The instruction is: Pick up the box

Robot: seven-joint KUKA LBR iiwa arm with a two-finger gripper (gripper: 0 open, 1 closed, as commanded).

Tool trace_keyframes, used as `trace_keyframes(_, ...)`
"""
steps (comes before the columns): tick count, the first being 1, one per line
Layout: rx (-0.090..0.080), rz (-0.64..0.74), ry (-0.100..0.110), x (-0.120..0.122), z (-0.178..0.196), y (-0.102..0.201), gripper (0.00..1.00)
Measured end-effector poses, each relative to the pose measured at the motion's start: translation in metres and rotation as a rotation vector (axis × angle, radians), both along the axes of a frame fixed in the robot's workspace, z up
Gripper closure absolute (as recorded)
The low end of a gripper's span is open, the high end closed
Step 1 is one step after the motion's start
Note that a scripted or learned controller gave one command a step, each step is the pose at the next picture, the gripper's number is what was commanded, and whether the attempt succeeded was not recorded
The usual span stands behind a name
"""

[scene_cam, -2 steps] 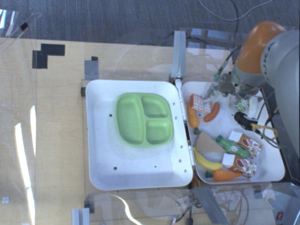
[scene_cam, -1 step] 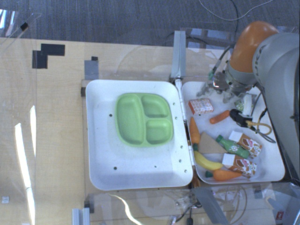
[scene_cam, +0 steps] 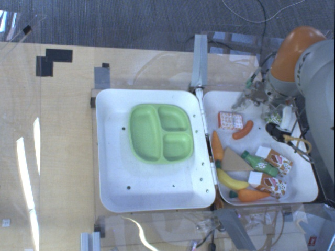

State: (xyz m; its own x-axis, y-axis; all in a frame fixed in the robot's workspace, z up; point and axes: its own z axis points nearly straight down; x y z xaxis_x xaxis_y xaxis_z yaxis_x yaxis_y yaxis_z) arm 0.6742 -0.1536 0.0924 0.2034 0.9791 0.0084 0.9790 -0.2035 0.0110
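Observation:
A small flat box with a red and white pattern lies in the upper left part of the right bin. Two more patterned cartons sit at the lower right, one beside a green bottle and one below it. My gripper hangs over the bin's far edge, up and to the right of the red and white box and apart from it. The grey arm with its orange band rises behind it at the upper right.
The right bin also holds a sausage, a carrot, a brown card piece, a green bottle, a banana and an orange vegetable. A green divided plate lies in the left bin.

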Motion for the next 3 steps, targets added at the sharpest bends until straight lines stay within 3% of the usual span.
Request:
trace_keyframes(1, -0.006, 0.006, -0.008, 0.002, 0.012, 0.001, 1.00)
trace_keyframes(2, -0.006, 0.007, -0.007, 0.002, 0.012, 0.001, 0.00)
trace_keyframes(3, -0.008, 0.197, 0.005, -0.003, -0.006, 0.064, 0.00)
